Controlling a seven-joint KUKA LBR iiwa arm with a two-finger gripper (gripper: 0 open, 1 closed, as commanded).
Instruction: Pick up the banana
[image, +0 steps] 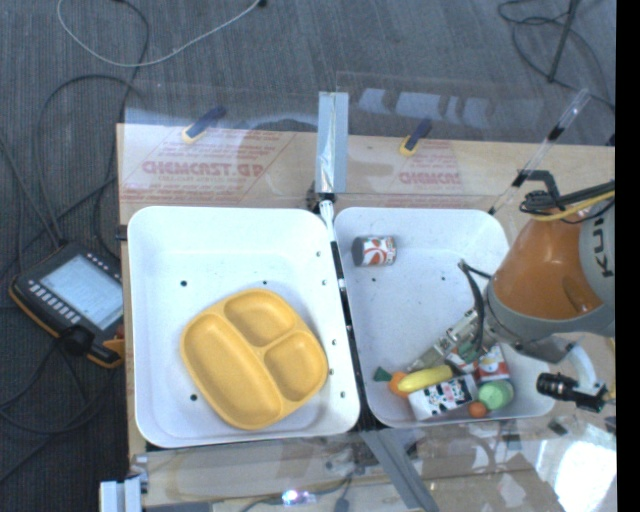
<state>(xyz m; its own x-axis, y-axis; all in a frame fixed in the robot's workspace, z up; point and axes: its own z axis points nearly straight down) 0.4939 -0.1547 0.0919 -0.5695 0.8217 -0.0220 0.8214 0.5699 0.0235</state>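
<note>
Banana (424, 378) lies just left of the tool (462, 347), whose grip I cannot tell.

1. Bright, even overhead light washes both white bins (165, 300) nearly flat
2. Glare patch at five o'clock, on the bench edge (585, 470)
3. Soft shadows hug the yellow tray (255, 355)
4. Overall slightly soft focus, fine detail blurred

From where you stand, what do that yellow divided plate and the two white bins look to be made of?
The divided plate looks like moulded plastic, matte yellow, with smooth rounded compartments. The left bin and right bin look like thin formed plastic too, white with a faint sheen and rounded corners, though I can't be sure.
</note>
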